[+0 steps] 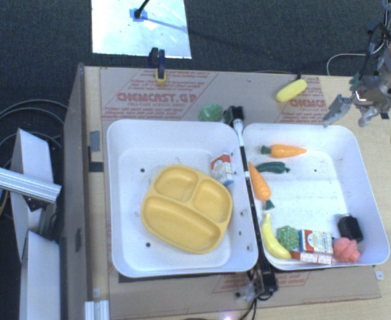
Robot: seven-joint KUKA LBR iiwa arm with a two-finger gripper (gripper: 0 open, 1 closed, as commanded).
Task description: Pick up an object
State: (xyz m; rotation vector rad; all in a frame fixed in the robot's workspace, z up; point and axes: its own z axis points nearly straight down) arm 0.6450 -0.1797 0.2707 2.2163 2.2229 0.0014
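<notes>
The things to pick from are lying mostly in the right bin. A toy carrot is resting near its far wall, pointing left, with a dark green pepper-like piece just below it. A second orange carrot is leaning along the divider between the bins. Further toward the near edge, a yellow banana is lying against the left wall, just beside a green bumpy toy, and a small red and white carton is sitting next to that. A pink toy is sitting in the near right corner, touching a black block behind it.

The gripper is hovering above the cardboard just beyond the right bin's far right corner, its two fingers spreading apart with nothing between them.

In the left bin, a yellow divided tray is lying near the middle, and a small red and white packet is standing at its far right edge. On the cardboard bench top, a yellow toy is lying beyond the right bin, and a green object is sitting beyond the left bin.
</notes>
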